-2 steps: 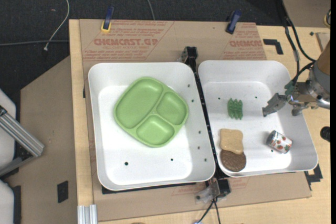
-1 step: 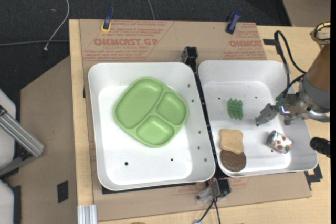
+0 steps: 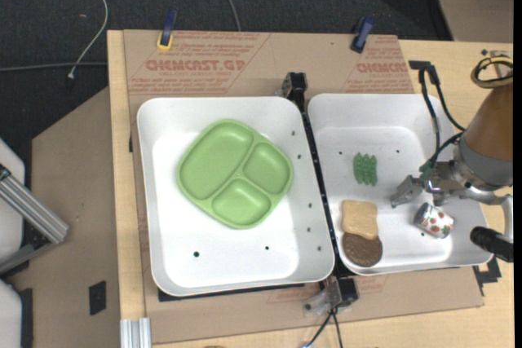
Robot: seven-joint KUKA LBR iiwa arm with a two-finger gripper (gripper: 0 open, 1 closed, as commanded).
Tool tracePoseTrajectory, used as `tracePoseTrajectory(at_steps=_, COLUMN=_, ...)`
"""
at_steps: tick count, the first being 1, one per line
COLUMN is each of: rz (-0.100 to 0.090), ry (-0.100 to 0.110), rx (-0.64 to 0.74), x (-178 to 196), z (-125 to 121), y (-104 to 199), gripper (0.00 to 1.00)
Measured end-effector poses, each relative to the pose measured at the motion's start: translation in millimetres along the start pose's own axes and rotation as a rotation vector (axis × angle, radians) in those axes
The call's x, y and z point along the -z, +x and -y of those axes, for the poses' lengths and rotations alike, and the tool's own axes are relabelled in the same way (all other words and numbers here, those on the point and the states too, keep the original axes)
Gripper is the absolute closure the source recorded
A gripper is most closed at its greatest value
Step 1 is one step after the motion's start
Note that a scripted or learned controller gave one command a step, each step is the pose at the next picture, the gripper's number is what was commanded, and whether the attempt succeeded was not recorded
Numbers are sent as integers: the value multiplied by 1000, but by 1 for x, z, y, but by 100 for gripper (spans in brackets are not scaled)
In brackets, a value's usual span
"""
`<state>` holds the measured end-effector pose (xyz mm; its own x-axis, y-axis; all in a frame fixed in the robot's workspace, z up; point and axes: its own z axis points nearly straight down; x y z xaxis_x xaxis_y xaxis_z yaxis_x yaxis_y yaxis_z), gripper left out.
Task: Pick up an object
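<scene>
My gripper (image 3: 417, 202) hangs low over the right part of the right bin (image 3: 383, 114), reaching in from the right below the orange band. It stands open, with one grey finger (image 3: 403, 193) splayed out to the left. A small white thing with red and green spots (image 3: 435, 221) lies on the bin floor just below and to the right of the gripper, and I cannot tell whether it touches it. A tan slice (image 3: 359, 216) and a brown round disc (image 3: 362, 248) lie at the bin's front. A small green piece (image 3: 364, 168) lies in the middle.
The left bin (image 3: 163, 240) bears a green divided plate (image 3: 235, 173) in its middle. A black strip (image 3: 314, 175) runs between the two bins. A dark cable (image 3: 436, 114) trails over the right bin's far right corner toward the wrist.
</scene>
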<state>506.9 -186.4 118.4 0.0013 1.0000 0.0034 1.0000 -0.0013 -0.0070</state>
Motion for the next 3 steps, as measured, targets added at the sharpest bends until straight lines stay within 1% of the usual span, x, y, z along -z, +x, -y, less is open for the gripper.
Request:
tracePoseTrajectory(at_steps=1, rz=0, ry=-1, rx=1, x=-36, z=0, y=1, gripper=0)
tracePoseTrajectory(at_steps=2, rz=1, ry=-7, rx=1, x=-22, z=-1, y=0, gripper=100)
tracePoseTrajectory(at_steps=3, rz=5, ry=-12, rx=3, x=26, z=5, y=6, gripper=100)
